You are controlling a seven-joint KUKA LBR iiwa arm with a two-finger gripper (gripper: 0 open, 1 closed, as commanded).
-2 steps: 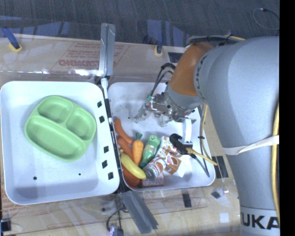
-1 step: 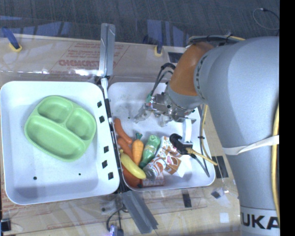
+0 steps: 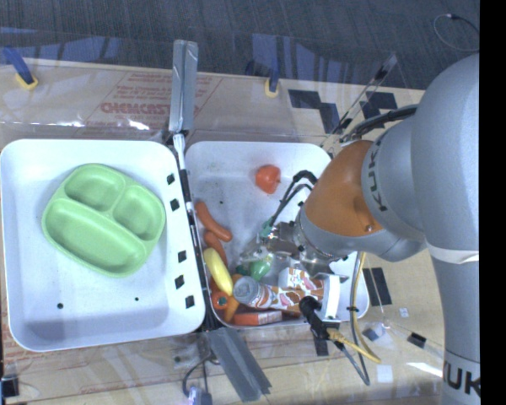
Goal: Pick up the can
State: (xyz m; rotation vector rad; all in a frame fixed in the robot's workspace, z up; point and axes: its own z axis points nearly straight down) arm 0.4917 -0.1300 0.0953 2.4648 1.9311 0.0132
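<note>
Down in the right bin (image 3: 236, 154), the arm's gripper (image 3: 270, 247) hangs low over a heap of items; whether it is spread or pinching anything cannot be told. The can (image 3: 246, 292) lies on its side just near of it, beside a yellow banana (image 3: 218, 270) and a printed packet (image 3: 295, 294) with unreadable print. A small red tomato (image 3: 267, 176) sits apart at the far side. The left bin (image 3: 17, 226) holds a green divided plate (image 3: 104, 218). Faint reddish lettering on the plastic sheet (image 3: 126, 106) beyond is illegible.
</note>
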